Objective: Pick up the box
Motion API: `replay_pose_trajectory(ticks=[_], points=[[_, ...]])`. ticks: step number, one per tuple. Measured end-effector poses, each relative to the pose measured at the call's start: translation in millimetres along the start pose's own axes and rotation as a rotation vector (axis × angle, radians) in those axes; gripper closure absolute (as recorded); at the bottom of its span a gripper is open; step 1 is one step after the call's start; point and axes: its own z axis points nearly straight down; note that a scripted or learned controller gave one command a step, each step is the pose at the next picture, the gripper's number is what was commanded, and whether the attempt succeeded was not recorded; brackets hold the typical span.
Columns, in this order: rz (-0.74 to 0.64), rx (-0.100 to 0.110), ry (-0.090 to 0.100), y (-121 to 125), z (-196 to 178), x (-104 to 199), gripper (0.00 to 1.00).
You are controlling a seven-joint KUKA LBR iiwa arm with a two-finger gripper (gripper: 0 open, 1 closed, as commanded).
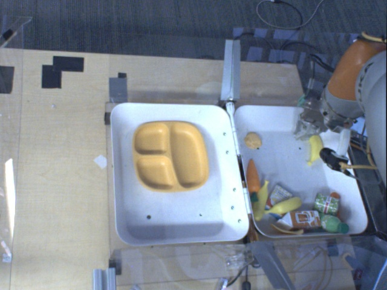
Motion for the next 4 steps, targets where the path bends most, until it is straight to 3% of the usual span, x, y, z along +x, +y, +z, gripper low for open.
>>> replay_pose_trajectory(ticks=[1,2,3,4], points=[[-0.003,0.000,0.005,0.0,0.0,4.2,0.00],[0.067,0.005,-0.006,-99.0,11.5,14.9,0.00],[0.018,0.003,-0.009,-117.4,10.6,-47.4,0.00],[0.116,0.003,-0.005,-87.4,12.3,52.5,0.00]])
